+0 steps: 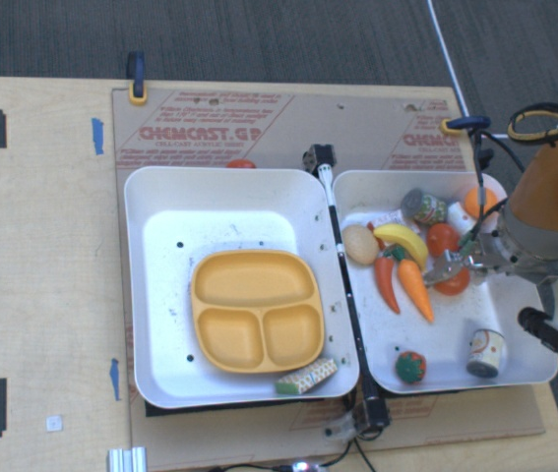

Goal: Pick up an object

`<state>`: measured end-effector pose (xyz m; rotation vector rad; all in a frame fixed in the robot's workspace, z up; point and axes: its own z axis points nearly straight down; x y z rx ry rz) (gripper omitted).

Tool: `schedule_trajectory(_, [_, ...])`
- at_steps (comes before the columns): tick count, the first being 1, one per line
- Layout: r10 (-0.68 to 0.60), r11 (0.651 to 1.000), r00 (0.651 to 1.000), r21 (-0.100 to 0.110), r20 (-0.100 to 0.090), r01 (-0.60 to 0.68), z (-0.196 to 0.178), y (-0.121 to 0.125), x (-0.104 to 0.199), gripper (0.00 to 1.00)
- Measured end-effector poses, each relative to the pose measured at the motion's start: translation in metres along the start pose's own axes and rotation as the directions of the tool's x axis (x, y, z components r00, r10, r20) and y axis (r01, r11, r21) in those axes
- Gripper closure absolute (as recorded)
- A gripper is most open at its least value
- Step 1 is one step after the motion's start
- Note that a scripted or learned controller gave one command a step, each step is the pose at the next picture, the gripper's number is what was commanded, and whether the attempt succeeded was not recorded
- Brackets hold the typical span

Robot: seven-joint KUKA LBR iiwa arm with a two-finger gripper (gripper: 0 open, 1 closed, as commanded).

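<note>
The right bin (515, 308) holds several toy foods. A yellow banana (403, 238), an orange carrot (417, 289), a red chili (386, 282) and a beige potato (360, 246) lie at its left. A red tomato (442, 238) sits just behind my gripper (452, 268), which hangs low over another red piece (456, 283) near the bin's middle. The grey arm with its orange band (546, 190) comes in from the right. An orange fruit (475, 203) and a grey-green can (424, 206) lie at the back.
A red-and-green ball (410, 366) and a small white jar (484, 351) rest near the right bin's front. The left bin (160, 224) carries a yellow divided plate (257, 308) and a green-and-white patterned piece (308, 377) at its front wall.
</note>
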<state>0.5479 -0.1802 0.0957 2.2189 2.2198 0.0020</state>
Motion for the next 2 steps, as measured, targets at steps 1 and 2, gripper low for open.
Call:
schedule_trajectory(1, [0.0,1.0,1.0,-0.002,0.001,0.0,-0.01,0.0,0.0,1.0])
schedule_trajectory(2, [-0.002,1.0,1.0,0.004,-0.003,0.002,-0.081,-0.055,0.072,1.0])
